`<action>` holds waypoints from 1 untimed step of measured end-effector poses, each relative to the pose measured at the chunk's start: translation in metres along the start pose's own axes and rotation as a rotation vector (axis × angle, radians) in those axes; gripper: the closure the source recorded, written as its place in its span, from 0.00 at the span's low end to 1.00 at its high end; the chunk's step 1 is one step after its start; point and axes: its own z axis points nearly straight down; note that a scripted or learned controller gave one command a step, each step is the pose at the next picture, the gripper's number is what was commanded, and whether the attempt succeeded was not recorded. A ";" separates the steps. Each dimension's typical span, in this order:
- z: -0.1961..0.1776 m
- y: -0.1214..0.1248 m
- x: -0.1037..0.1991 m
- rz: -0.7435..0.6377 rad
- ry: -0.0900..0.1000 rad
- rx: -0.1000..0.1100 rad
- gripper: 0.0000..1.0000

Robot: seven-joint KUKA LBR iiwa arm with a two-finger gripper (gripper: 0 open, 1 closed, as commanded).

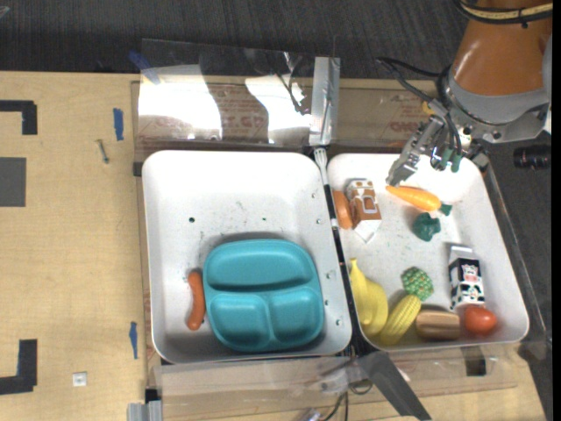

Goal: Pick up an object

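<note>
Fingers (410, 167) look parted, grasping nothing; toy carrot (414, 198) just below them. Likely light, rigid, slick plastic; pinch it across the thick middle.

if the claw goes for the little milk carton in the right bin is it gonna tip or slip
The milk carton stands upright and tall for its base, so a sideways nudge would probably tip it. Its flat sides look easy to pinch. The tomato sits right beside it, so it may get bumped.

Grey arm (500, 103), orange band (501, 55) (black cables)
</note>
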 end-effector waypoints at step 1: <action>-0.035 0.018 -0.013 -0.140 -0.002 -0.001 1.00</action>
